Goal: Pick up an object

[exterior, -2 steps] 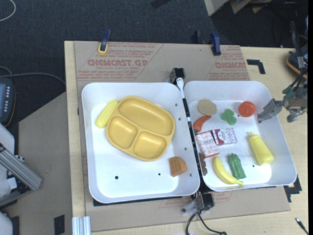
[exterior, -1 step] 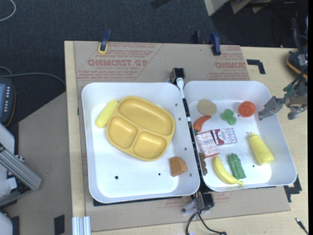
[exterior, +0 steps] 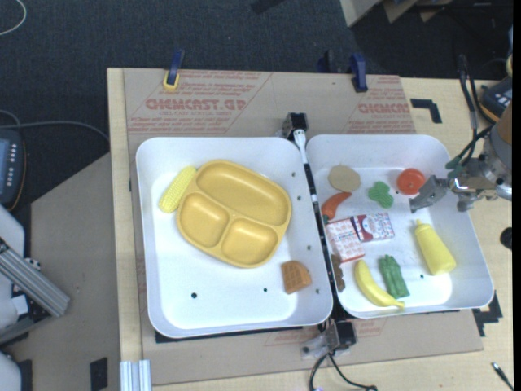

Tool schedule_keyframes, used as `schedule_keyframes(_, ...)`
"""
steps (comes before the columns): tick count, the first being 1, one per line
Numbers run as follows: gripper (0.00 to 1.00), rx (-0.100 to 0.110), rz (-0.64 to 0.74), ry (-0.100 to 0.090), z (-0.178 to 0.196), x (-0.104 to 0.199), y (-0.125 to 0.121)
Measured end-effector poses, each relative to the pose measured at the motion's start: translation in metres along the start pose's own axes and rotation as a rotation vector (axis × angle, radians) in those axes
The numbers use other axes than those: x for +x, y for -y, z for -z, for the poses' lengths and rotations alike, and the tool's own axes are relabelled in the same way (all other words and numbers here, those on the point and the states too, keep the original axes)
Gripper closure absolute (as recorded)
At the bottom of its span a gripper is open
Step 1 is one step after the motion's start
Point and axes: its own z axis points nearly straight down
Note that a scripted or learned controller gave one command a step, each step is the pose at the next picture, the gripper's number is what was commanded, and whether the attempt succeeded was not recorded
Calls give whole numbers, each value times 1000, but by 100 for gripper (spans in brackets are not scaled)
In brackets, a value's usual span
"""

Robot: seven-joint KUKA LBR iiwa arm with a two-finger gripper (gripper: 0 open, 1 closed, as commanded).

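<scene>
Gripper (exterior: 435,192) hovered over right bin (exterior: 468,255); finger state could not be told.
Risk: crowded tomato (exterior: 410,180) and mustard bottle (exterior: 434,248) could deflect a grasp.

- The counter (exterior: 269,104) is a flat board covered with brown paper printed in red lettering.
- Two shallow white bins sit side by side on it, their inner edges touching along the middle.
- The left bin (exterior: 163,292) is just left of centre; the right bin (exterior: 468,287) lies beside it.
- A yellow clamp (exterior: 172,73) and a blue clamp (exterior: 356,70) grip the counter's far edge.
- Black corner markers (exterior: 425,107) sit near the right bin's corners.
</scene>
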Motion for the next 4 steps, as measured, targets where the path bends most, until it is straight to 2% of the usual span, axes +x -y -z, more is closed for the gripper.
schedule_keyframes(2, 0, 1, -1, -1, -96, 14, -3)
schedule_keyframes(3, 0, -5, 0, -3, -132, 15, -5)
schedule_keyframes(4, 100, -16, 0, 0, -117, 15, -8)
